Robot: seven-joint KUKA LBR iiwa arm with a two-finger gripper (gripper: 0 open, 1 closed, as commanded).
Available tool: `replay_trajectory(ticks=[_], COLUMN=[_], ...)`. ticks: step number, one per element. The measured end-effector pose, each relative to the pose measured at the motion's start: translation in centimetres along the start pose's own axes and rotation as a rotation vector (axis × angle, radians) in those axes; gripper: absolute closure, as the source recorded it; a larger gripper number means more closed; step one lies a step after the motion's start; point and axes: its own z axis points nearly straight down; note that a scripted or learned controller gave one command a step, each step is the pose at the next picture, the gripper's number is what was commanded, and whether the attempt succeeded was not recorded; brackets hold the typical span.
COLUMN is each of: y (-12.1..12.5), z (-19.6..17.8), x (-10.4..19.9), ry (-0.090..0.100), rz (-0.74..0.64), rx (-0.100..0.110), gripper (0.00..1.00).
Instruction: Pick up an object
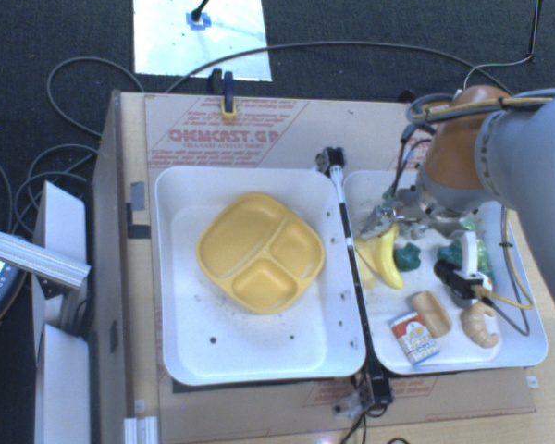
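My gripper [383, 218] is down in the right bin [521, 339], near that bin's left wall. It hangs just above the upper end of a yellow banana [387, 256]; whether it touches the banana cannot be told. A dark green lump [408, 258] lies right beside the banana. Further front lie a tan bread roll [432, 310], a croissant [480, 325] and a small red and white box [415, 338]. A green and white object [469, 250] sits under the arm at the right.
A yellow divided plate [261, 252] lies in the middle of the left bin [259, 363]. A black bar [344, 220] runs along the divide between the bins. Cables trail over the dark floor behind the bench.
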Motion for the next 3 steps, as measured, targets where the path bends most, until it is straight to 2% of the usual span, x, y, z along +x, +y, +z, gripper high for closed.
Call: replay_trajectory(ticks=[1,2,3], y=[-2.1,-5.6,1.2], z=[0.0,0.2,0.3], x=[-3.0,-1.6,-0.7], ry=[-0.001,-0.001,-0.001], rz=[0.001,0.000,-0.002], rx=[0.000,0.007,0.006], gripper=[0.00,0.00,0.00])
